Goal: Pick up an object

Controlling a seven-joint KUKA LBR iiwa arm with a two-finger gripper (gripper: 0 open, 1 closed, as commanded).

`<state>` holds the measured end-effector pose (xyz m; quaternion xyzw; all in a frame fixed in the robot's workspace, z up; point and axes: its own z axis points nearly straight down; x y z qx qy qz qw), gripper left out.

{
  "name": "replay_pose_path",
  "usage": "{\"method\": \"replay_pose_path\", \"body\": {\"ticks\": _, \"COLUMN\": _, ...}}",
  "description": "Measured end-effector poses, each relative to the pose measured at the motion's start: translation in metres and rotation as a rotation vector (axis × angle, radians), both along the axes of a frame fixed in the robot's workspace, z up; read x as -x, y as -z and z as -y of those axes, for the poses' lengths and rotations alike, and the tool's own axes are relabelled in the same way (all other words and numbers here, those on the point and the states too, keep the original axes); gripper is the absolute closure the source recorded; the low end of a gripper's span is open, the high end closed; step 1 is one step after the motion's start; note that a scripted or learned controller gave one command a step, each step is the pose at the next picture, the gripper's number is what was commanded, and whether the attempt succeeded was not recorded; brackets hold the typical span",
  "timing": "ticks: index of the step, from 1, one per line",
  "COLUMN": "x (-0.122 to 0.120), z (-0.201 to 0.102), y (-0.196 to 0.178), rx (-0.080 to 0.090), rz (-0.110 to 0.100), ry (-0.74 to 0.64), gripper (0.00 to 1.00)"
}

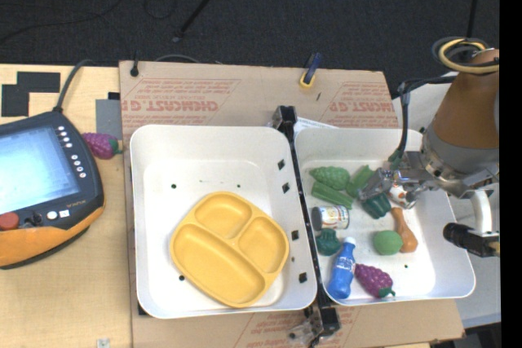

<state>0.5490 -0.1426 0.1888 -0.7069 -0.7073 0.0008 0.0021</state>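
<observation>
Gripper [380, 190] among crowded toys: green leaves [329, 182] (touching?), can [331, 217], carrot [403, 229].

Pincer [383, 190]: low in the right bin [444, 281], over a dark green toy [376, 205]
Green leafy toys [333, 183]: just left
Blue bottle [342, 267]: below-left
Yellow tray [229, 247]: far left, other bin [155, 175]

Arm: comes in from the right side of the bench, orange band [466, 106] above the grey wrist [453, 163].
Gripper [380, 190]: low over the right bin, pointing left toward its middle.
Fingers: grip unclear from here.
</observation>
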Motion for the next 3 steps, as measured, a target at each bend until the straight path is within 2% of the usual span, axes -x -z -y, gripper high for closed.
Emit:
{"method": "replay_pose_path", "body": {"ticks": 1, "x": 0.054, "z": 0.035, "y": 0.08, "rx": 0.004, "rz": 0.013, "ry": -0.001, "gripper": 0.0}}
{"method": "replay_pose_path", "body": {"ticks": 2, "x": 0.067, "z": 0.061, "y": 0.097, "rx": -0.018, "rz": 0.009, "ry": -0.012, "gripper": 0.0}}
{"method": "replay_pose_path", "body": {"ticks": 3, "x": 0.067, "z": 0.063, "y": 0.088, "rx": -0.016, "rz": 0.01, "ry": -0.005, "gripper": 1.0}}
